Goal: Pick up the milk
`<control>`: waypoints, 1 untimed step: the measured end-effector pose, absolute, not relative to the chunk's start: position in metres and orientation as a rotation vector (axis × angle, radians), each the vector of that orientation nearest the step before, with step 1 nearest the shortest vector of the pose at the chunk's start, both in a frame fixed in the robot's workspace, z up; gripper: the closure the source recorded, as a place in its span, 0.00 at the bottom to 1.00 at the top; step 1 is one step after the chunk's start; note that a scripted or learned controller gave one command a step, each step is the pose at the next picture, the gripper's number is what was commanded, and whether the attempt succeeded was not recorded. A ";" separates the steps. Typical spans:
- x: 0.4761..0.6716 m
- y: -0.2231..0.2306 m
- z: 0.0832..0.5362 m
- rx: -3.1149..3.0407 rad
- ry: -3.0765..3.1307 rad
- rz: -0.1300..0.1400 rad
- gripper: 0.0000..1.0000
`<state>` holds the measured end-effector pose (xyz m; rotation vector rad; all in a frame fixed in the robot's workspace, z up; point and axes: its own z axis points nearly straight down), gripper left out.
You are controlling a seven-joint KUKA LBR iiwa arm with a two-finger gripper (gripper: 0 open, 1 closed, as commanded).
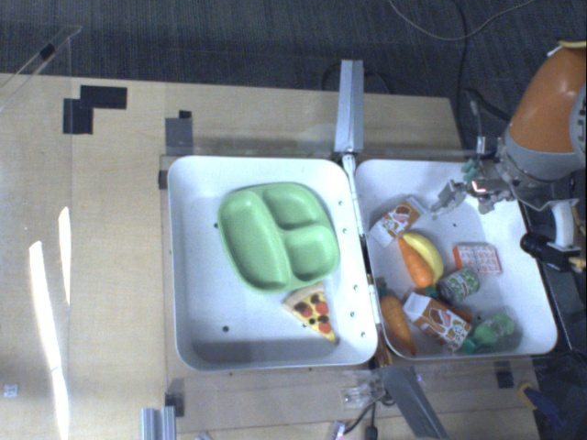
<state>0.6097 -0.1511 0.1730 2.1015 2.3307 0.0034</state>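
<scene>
Two small cartons lie in the right bin (541, 291). A white and brown one (396, 223) lies near the bin's upper left, and a white and orange one (440, 321) lies at the lower middle. I cannot read which of them is the milk. My gripper (470, 199) hangs over the bin's upper right part, to the right of the upper carton and apart from it. Its two grey fingers (448, 197) stand apart, open, with only white bin floor between them.
Around the cartons lie a banana (424, 246), an orange carrot-like piece (396, 321), a red checked pack (478, 260), a green can (459, 284) and a green vegetable (495, 330). The left bin (183, 273) holds a green divided plate (278, 235) and a pizza slice (313, 311).
</scene>
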 end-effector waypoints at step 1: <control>0.642 -0.120 0.116 2.041 2.345 0.035 0.00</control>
